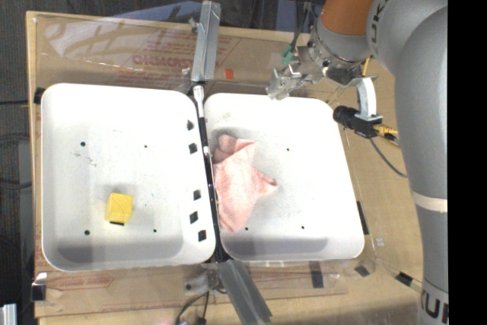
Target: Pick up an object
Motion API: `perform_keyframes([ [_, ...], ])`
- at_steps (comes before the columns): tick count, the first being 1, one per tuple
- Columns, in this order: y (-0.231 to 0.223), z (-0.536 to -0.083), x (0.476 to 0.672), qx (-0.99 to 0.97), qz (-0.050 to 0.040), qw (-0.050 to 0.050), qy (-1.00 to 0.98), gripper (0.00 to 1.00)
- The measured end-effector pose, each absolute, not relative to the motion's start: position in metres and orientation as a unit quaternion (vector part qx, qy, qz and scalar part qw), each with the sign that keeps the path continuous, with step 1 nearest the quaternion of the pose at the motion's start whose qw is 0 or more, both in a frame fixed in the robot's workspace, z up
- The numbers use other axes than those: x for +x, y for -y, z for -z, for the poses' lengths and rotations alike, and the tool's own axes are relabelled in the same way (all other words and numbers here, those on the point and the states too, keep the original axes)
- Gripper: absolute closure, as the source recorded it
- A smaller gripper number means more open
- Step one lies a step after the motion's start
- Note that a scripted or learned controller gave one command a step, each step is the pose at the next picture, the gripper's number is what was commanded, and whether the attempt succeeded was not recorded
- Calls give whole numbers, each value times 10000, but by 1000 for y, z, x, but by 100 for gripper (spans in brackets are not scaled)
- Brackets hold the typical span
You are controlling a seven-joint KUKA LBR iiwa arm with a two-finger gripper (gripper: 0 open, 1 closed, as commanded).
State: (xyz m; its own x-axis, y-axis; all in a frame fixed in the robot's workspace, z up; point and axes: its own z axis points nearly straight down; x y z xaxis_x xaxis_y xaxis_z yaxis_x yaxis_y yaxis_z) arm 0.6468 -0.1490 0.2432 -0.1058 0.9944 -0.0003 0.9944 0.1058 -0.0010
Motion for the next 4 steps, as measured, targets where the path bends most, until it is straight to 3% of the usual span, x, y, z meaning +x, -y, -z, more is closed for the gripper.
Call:
perform_keyframes([
  [1,154,-239,655,-5075,-6,-5,8617,100],
  [2,140,-214,656,-5506,-13,19,8348,100],
  [3,154,-92,618,-4098,-3,9,9122,100],
  [4,127,-231,629,-4685,-6,-4,8834,100],
])
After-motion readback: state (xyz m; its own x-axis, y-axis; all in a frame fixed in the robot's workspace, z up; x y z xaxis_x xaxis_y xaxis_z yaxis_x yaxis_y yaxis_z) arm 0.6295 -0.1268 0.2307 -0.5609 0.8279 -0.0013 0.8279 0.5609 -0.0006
